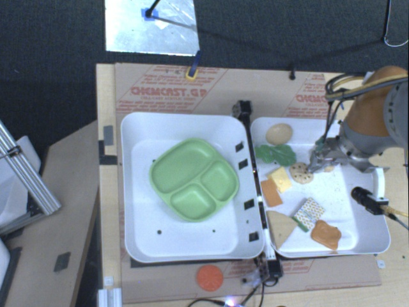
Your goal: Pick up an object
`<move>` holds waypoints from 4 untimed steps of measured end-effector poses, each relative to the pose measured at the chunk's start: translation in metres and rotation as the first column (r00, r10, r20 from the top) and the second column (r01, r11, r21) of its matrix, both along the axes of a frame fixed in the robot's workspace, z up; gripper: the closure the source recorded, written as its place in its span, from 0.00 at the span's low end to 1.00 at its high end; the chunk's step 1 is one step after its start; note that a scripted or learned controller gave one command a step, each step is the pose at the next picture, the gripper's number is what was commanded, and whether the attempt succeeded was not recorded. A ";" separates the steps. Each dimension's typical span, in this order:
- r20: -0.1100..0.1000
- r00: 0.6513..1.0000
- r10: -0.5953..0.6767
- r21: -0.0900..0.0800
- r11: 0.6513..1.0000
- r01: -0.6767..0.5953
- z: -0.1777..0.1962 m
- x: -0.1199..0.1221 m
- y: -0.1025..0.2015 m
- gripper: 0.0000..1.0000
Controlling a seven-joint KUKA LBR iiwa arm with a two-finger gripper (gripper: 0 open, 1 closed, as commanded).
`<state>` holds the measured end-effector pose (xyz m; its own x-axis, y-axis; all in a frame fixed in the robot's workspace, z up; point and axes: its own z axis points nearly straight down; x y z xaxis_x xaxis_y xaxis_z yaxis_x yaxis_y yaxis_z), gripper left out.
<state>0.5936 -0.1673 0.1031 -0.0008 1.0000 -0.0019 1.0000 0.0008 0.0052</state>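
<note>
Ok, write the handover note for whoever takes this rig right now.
Gripper: low in the right bin, beside the round cookie; nothing seen held, finger state unclear.
Right bin items: egg, green leaf, cheese slice, orange slice, tan wedge, patterned packet, fried piece.
Left bin: green divided plate.
Done: nothing lifted.
Left: grasp and lift one item, likely the cookie.
</note>
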 end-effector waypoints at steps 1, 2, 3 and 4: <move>0.003 1.000 0.004 0.000 1.000 -0.004 0.064 0.007 0.000 1.00; 0.003 1.000 0.005 0.000 1.000 -0.005 0.119 0.008 0.000 1.00; -0.002 1.000 0.008 0.003 1.000 -0.008 0.127 0.008 0.045 1.00; -0.005 1.000 0.009 0.004 1.000 -0.009 0.115 0.001 0.099 1.00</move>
